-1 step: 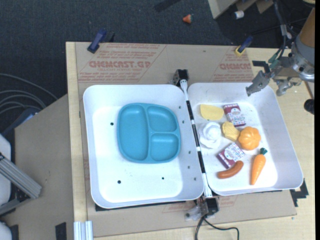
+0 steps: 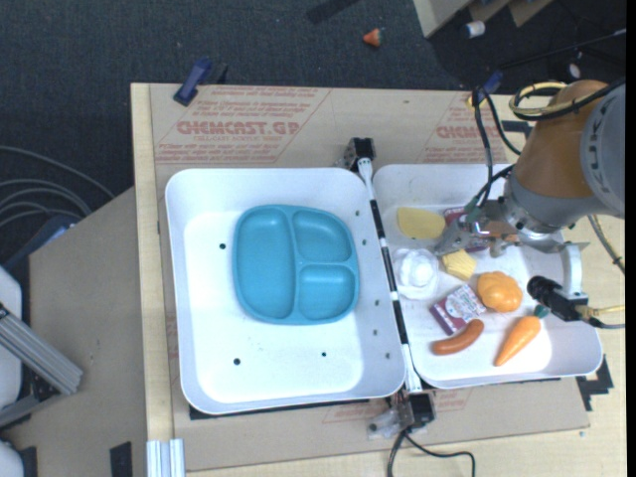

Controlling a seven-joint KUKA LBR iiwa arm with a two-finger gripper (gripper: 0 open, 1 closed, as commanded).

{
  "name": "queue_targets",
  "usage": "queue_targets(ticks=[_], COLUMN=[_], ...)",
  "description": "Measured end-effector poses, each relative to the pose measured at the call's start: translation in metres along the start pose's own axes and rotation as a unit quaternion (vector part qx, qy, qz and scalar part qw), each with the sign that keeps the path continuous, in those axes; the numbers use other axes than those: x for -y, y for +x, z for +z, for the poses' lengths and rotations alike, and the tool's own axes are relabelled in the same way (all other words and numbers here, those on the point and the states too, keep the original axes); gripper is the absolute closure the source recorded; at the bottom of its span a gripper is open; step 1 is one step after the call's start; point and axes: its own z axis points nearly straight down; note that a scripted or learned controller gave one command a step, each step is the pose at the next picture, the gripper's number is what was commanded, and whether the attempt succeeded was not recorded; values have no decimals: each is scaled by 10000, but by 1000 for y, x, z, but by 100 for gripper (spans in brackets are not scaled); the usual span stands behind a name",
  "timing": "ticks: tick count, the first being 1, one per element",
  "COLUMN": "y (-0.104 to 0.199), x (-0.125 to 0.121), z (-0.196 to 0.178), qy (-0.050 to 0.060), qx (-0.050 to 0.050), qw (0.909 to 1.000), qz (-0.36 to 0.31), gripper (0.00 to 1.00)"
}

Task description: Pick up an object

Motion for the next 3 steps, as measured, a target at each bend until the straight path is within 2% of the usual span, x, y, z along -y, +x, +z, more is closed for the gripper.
queue_targets(ticks=[1,2,3], y=[-1,0,63], x=[-68,-69,-46], z=[22,11,-110], qy=[-12,-23,-16], qx=[4,8,2], qw=[10000,10000,10000], qz=[-4,-11,-9], gripper=[0,100,100])
